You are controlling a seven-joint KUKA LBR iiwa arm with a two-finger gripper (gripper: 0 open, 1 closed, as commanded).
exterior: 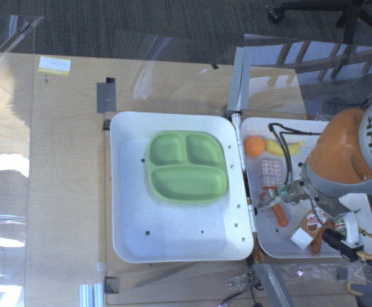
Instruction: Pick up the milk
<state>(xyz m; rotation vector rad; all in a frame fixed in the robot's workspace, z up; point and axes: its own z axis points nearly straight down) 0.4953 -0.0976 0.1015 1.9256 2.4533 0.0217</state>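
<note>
Arm over right bin. Left bin holds green tray. Orange, banana at right bin's far end. Milk near front edge, below gripper; jaw state: cannot tell.

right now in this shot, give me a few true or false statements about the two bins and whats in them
1. The green divided plate lies in the left bin. True.
2. The orange fruit sits on the green divided plate. False: it lies in the right bin, near the far edge.
3. A banana lies right beside the orange fruit. True.
4. The green divided plate's compartments hold carrots. False: they hold nothing; a small orange carrot-like piece lies in the right bin.
5. The arm reaches over the right bin. True.
</note>
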